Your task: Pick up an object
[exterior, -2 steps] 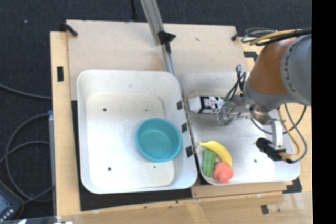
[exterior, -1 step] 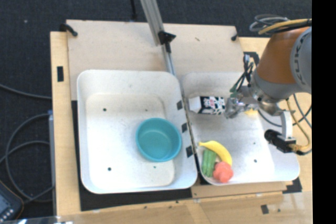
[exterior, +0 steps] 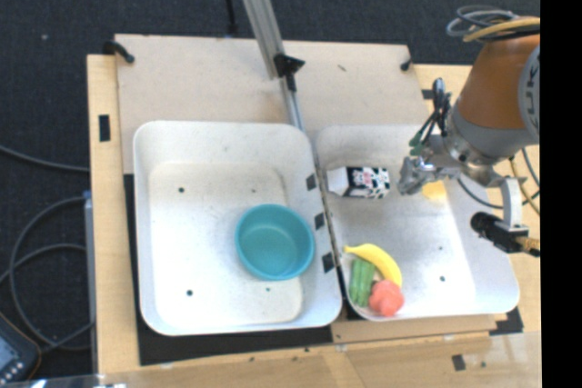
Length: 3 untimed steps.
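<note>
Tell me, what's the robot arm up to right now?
Gripper low in right bin, beside the small carton. Nothing visibly held. Banana lies clear, nearer corner.

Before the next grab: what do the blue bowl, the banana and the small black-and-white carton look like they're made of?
Blue bowl: likely moulded plastic, even teal colour, smooth, faint sheen. Banana: probably toy plastic or foam, flat uniform yellow without blemishes. Black-and-white carton: looks like printed card or plastic, boxy with a cow-patch pattern; too small to be sure.

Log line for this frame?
gripper: low in right bin, beside carton | grasp: unclear | blue bowl: left bin
</note>
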Each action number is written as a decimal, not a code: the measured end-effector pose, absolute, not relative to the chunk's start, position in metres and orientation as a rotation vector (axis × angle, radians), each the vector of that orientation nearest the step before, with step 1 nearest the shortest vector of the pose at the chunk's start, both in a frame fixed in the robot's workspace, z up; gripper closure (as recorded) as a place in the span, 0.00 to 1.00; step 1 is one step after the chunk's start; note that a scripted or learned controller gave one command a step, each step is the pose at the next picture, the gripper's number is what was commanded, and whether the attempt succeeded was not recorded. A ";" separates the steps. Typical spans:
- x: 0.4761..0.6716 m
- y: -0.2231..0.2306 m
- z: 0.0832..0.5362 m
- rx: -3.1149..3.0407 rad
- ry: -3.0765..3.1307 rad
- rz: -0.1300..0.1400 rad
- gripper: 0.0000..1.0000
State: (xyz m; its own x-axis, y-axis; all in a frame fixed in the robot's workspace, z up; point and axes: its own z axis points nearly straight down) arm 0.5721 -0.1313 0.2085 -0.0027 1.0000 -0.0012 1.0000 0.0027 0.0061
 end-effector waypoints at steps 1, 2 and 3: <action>0.575 -0.079 0.226 2.211 2.229 0.006 1.00; 0.584 -0.026 0.220 2.213 2.229 0.003 1.00; 0.582 0.025 0.222 2.213 2.230 0.004 1.00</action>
